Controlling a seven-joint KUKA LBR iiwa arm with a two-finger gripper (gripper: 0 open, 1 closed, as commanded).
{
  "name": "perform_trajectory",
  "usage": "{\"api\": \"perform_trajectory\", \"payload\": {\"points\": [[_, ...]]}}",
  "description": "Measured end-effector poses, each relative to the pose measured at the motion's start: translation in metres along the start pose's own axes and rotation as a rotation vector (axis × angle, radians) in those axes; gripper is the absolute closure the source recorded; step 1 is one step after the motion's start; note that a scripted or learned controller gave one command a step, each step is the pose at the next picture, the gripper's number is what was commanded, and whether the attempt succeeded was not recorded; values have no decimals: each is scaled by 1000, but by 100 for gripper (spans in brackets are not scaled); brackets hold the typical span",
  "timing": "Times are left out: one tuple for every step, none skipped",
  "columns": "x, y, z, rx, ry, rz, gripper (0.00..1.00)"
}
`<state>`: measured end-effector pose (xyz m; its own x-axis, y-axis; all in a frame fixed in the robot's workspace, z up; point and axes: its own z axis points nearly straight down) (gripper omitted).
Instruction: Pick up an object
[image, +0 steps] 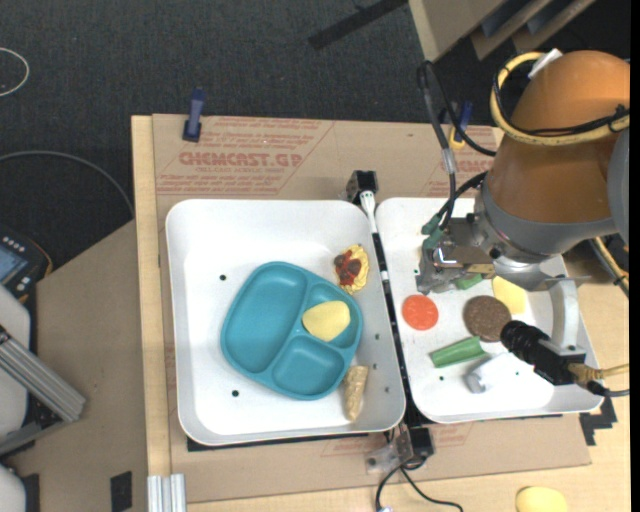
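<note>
The gripper (440, 272) hangs low over the upper left part of the right bin (400, 225), under the orange-banded arm (560, 130). How far its jaws stand apart cannot be told, since the wrist covers most of them, and nothing can be seen held between them. Candidate objects lie close by: an orange disc (421, 313) just below the jaws, a brown round piece (487, 316) below and to their right, a yellow piece (508, 296) to their right and partly under the wrist, a green stick (457, 352) further below, and a small grey part (474, 377) beyond that. Risks, in my judgement: the disc looks flat and may give the jaws nothing to close on, so they could slide over it or push it aside. The pieces lie near one another, so a descent between them may nudge two and take neither. The bin's left wall is close and could foul one jaw.
</note>
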<state>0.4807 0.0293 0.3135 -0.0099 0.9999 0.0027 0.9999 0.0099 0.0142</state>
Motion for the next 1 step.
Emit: {"api": "perform_trajectory", "payload": {"points": [[-85, 10, 67, 21, -4, 18, 100]]}}
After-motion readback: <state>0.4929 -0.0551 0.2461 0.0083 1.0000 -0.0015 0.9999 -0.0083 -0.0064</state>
